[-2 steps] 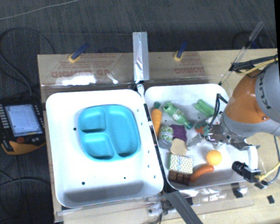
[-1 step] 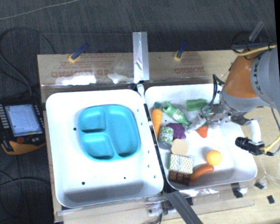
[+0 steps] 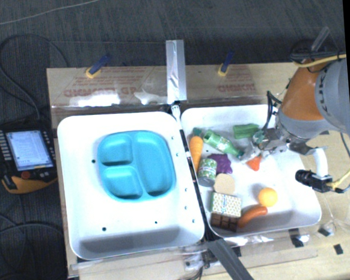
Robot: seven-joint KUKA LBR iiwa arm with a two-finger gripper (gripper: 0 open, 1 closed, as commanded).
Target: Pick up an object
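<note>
Here the bench carries two shallow white bins side by side. The left bin (image 3: 80, 234) occupies the centre-left of the frame and holds a blue divided tray (image 3: 135, 165), lying flat with three compartments. The right bin (image 3: 301, 214) sits at centre-right and holds a scatter of small objects.

Along the right bin's left wall lies an orange carrot (image 3: 196, 150). Just right of it, toward the upper middle, are a green bottle (image 3: 220, 142) and a darker green piece (image 3: 245, 130). Below these sit a purple item (image 3: 221, 162), touching a small round can (image 3: 207, 169), and a tan slice (image 3: 224, 183). Nearer the bottom edge are a patterned box (image 3: 226, 205), a brown block (image 3: 224, 222) beneath it, and an orange sausage-shaped piece (image 3: 251, 215). A yellow-orange ball (image 3: 267, 196) rests apart, right of centre.

The grey arm with its orange band (image 3: 301, 99) enters from the right edge. The gripper (image 3: 264, 142) is low over the upper part of the right bin, just above a small red-orange object (image 3: 254, 163). Whether its pincer is wide or narrow cannot be told from this view.
</note>
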